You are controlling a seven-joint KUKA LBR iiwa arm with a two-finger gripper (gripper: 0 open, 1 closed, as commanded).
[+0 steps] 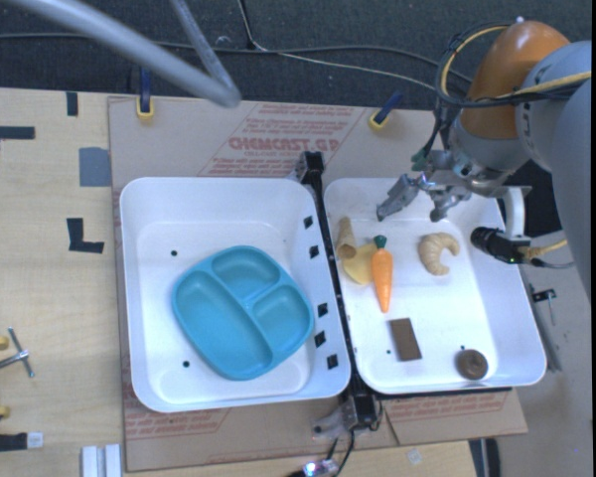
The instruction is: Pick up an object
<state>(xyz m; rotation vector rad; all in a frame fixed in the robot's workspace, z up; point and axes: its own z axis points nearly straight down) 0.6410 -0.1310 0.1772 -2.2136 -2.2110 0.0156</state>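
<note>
Objects all lie loose in the right bin; nothing is picked up yet.

Carrot [381, 277], croissant [437, 252], a yellow piece beside a tan cone-like piece [351, 253], a brown rectangular block [405, 339] and a small dark round item [471, 364] rest on the floor of the right bin [512, 311]: one of each, six things in all. The gripper [421, 199] hangs above that bin's far end, its two fingers spread apart with nothing between them, near the croissant and the carrot but touching neither. As I judge it, choosing a target, descending, closing and lifting are all left to do. The left bin [139, 266] holds one blue divided plate [242, 310]; two bins stand side by side.
</note>
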